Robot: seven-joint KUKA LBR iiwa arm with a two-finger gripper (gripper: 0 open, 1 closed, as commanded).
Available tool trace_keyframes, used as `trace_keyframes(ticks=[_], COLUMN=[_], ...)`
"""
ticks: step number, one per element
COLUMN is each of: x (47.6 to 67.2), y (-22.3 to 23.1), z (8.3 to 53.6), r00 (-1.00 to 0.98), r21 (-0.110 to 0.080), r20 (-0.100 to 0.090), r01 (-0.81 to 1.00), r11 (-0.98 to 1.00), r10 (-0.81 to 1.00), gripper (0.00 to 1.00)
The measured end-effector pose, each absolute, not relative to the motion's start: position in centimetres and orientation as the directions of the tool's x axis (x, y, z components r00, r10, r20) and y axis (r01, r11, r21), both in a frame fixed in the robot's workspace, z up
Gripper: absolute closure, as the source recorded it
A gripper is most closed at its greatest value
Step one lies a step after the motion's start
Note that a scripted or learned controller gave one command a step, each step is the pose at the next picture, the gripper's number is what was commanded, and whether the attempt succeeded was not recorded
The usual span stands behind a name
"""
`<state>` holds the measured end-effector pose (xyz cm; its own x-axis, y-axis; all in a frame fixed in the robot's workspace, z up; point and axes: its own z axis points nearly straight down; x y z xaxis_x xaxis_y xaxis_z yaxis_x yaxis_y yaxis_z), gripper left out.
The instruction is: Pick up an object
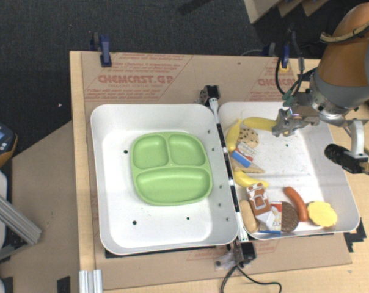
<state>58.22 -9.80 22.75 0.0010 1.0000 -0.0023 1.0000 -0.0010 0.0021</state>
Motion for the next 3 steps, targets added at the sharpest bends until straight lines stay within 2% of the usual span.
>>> trace_keyframes(ticks=[1,2,3], x=[58.1,57.7,57.7], y=[-13.5,-7.8,-8.1], z=[20.1,19.6,19.6], r00=[0.003,-0.005,-0.001], r21=[-0.003,-0.002,-0.001], r20=[0.0,0.003,0.001], r01=[1.0,1.0,1.0], r11=[-0.003,0.005,0.001], r10=[1.0,1.0,1.0], gripper=[1.0,1.0,0.0])
